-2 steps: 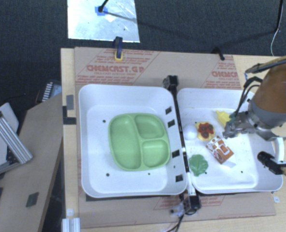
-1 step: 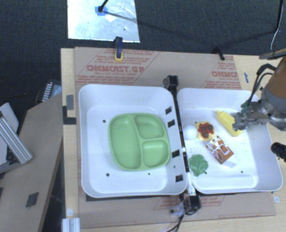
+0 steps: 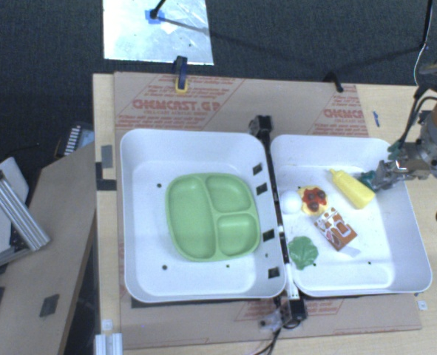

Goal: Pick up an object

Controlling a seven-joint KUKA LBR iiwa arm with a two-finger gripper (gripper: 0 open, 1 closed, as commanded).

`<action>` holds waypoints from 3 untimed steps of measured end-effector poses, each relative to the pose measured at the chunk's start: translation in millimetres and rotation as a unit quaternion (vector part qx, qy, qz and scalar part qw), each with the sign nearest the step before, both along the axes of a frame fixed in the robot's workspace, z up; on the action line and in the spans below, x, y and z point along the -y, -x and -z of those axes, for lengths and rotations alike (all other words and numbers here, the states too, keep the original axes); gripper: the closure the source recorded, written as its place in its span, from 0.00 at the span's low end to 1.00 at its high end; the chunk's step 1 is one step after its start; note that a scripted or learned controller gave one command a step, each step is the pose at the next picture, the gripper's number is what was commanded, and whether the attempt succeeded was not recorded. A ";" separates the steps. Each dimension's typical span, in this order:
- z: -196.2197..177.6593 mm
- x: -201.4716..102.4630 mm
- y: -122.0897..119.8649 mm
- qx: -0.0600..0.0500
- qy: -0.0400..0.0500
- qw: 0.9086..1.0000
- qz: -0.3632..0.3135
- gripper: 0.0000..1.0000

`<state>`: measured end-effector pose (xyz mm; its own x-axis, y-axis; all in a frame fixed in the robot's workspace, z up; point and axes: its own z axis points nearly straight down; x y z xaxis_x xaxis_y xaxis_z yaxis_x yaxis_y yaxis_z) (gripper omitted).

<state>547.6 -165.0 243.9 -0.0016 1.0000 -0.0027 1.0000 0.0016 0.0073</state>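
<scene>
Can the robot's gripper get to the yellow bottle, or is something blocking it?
Probably yes. The gripper hangs at the right bin's right side, right beside the yellow bottle, with nothing between them. The other toys, like the green broccoli, lie further left, out of the way.

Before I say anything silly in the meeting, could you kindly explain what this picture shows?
One camera looks down at a slant on a bench with two shallow white bins. The left bin holds a green divided plate. The right bin holds toy food: a yellow bottle, a white egg, a red-topped piece, a brown packet and a green leafy piece. The robot arm reaches in from the right; its claw sits by the bottle's end. I can't tell whether it grips anything.
</scene>
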 end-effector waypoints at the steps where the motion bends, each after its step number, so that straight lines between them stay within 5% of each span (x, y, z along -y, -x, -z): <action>1: -25.9 0.2 -1.1 -0.002 -0.001 1.000 -0.001 1.00; 3: -32.4 -103.8 5.9 -0.002 -0.002 1.000 -0.004 1.00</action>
